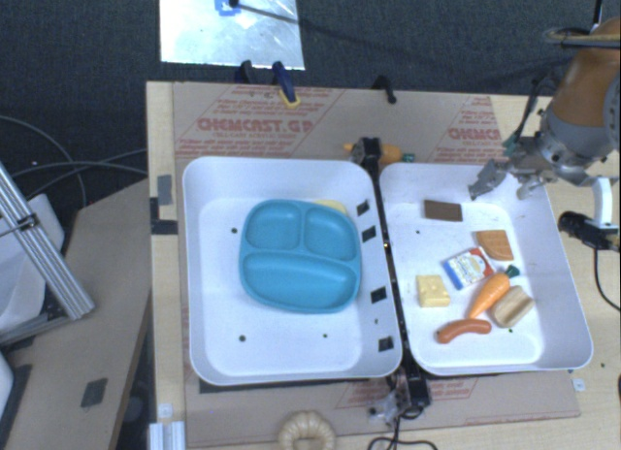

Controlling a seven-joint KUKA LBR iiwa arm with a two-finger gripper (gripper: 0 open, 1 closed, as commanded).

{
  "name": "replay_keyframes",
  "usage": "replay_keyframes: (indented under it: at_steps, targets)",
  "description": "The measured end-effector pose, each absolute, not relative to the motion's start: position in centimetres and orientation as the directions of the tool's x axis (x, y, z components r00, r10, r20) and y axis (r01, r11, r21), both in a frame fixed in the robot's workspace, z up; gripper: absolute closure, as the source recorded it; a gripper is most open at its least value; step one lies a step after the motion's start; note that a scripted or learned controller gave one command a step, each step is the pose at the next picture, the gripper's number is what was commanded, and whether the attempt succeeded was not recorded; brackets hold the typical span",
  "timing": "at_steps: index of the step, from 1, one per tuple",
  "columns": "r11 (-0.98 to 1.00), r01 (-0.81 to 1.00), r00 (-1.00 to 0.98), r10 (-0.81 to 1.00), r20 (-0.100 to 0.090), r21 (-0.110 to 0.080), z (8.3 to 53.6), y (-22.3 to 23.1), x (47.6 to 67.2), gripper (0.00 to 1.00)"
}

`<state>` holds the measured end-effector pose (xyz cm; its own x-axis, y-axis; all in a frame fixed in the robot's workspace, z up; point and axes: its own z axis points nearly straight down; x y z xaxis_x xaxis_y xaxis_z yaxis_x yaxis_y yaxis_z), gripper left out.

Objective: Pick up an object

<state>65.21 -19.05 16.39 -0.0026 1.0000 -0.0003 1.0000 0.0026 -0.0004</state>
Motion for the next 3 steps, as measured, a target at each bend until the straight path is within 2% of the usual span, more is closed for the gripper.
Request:
replay_keyframes:
  at_steps: [1, 2, 3]
  targets:
    - [0.001, 1.000, -0.001, 1.000, 0.000, -0.001, 10.4, -19.3, 64.7, 0.00]
    - [0.004, 1.000, -0.004, 1.000, -0.002, 0.003, 8.6, -19.3, 64.9, 0.00]
    - [0.006, 1.000, -0.006, 1.000, -0.003, 0.011, 10.0, -19.3, 65.1, 1.00]
